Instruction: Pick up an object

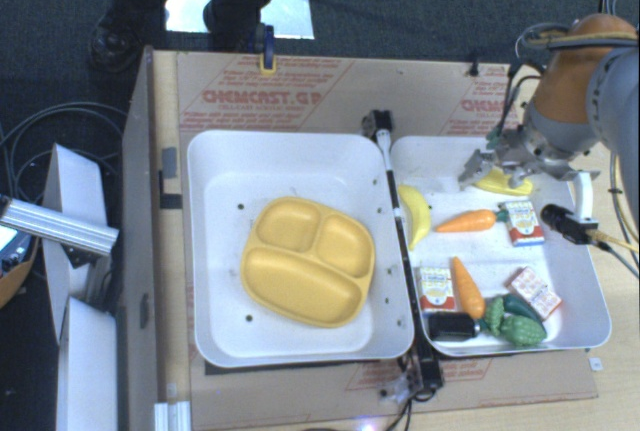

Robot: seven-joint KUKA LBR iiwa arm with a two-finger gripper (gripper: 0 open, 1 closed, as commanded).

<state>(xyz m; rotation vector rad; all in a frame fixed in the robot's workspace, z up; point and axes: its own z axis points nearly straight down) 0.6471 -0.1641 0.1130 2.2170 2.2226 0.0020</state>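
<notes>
Nearest the camera, along the right bin's [600, 319] front edge, lie a black object [452, 326], a green toy vegetable [515, 326] and the leafy end of an orange toy carrot [468, 289] that points toward the bin's middle. Beside the carrot sit two small printed cartons, one to its left [434, 287] and one near the right wall [535, 291]. The left bin [215, 219] holds a yellow divided plate [308, 259], resting a little toward its front. Farther back in the right bin, a second carrot [467, 220] lies crosswise, with a banana [417, 214] against the left wall and a third carton [521, 221] at its right end. Beyond these, near the far right corner, the gripper [497, 162] is lowered over a flat yellow piece [503, 183]; I cannot tell how its jaws stand or whether it grasps anything
</notes>
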